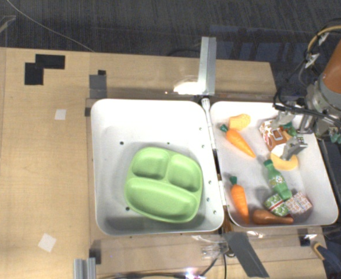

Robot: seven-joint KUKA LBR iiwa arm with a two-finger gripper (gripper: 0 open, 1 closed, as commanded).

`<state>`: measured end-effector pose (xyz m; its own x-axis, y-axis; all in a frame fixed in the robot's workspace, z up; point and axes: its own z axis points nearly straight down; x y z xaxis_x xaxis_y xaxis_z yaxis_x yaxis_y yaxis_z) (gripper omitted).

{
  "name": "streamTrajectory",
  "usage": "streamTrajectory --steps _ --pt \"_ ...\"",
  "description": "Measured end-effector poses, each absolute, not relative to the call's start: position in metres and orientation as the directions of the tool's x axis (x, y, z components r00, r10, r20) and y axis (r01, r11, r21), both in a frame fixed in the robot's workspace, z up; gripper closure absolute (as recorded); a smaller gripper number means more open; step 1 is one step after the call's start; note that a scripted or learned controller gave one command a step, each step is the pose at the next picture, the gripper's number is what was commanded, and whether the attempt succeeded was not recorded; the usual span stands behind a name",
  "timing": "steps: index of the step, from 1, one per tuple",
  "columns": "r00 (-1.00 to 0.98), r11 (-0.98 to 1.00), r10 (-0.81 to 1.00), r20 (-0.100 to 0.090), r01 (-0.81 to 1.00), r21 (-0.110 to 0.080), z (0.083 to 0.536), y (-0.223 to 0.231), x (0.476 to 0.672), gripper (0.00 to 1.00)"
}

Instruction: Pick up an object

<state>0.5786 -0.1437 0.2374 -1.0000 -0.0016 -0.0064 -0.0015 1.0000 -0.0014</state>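
Observation:
My gripper (291, 134) hangs over the back right part of the right bin (327, 179), its fingers (294, 149) spread open with nothing clearly between them. Just to its left lies a brown and white packet (272, 134), close to the fingers. A yellow wedge (285, 163) sits right below the lower finger. Further left, an orange carrot (240, 143) lies beside a small yellow piece (239, 121). Toward the front are a green bottle (277, 180), a second carrot (238, 197), a brown sausage-like piece (272, 217) and a red and white carton (299, 203).
The left bin (109, 132) holds a green divided plate (163, 183). A metal post (207, 68) stands behind the wall between the bins. The arm's orange band (340, 71) is at the right edge, with cables around it.

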Motion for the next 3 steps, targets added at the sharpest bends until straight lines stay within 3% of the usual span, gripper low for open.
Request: streamTrajectory --steps 1,2,3 --pt "-0.996 0.996 -0.089 -0.021 -0.089 -0.003 0.107 -0.12 0.494 0.0" --pt "-0.999 0.999 0.052 -0.015 0.052 0.0 0.09 -0.117 0.589 0.0" --pt "-0.996 0.996 0.092 -0.017 0.092 0.0 0.091 -0.089 0.523 0.0"
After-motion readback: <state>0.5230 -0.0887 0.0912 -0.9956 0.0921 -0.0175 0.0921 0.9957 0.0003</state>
